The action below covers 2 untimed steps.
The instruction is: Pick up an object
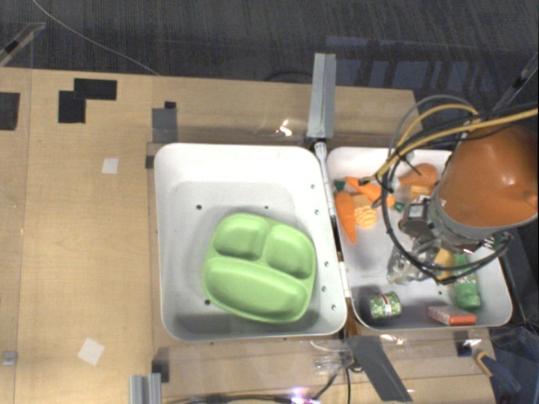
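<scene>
My gripper [410,266] reaches down into the right bin [364,263], under the orange-banded wrist [488,183] and its cables. Its fingertips are buried among cables and bin contents. To its left lie orange carrot-like toys [354,210], one with a round slice face. A small green can [385,305] lies on its side near the bin's front edge. A green object [466,294] and a flat red piece [450,316] rest at the front right. Another orange item [421,176] sits at the back, partly hidden by the arm.
The left bin [181,225] holds a green divided plate [259,266] with three compartments. A metal divider post [319,99] stands between the bins at the back. Wooden bench surface [76,251] surrounds the bins on the left.
</scene>
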Tool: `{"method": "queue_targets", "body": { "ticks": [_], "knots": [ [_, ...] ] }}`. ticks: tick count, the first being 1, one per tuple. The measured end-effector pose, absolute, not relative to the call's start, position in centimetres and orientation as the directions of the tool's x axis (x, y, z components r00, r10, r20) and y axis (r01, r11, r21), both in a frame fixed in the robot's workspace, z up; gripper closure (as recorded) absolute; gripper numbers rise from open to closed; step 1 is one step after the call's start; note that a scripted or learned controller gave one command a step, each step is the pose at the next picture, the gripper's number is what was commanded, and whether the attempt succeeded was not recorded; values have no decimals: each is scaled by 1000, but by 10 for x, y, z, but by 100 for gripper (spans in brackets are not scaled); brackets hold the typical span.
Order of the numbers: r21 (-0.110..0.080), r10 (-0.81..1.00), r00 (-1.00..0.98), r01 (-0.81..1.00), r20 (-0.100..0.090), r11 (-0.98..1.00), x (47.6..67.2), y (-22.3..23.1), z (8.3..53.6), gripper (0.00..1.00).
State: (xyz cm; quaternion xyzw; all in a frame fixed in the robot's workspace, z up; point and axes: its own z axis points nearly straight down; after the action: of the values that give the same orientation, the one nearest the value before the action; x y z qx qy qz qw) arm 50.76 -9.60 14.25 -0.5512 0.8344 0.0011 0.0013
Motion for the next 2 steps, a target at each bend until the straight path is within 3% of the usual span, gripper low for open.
{"method": "queue_targets", "body": {
  "ticks": [1, 2],
  "knots": [
    [-16, -882, -471, -882, -9, 471, 611, -96, 248, 100],
    [-2, -1000, 12, -1000, -2, -12, 570, -191, 152, 100]
  ]
}}
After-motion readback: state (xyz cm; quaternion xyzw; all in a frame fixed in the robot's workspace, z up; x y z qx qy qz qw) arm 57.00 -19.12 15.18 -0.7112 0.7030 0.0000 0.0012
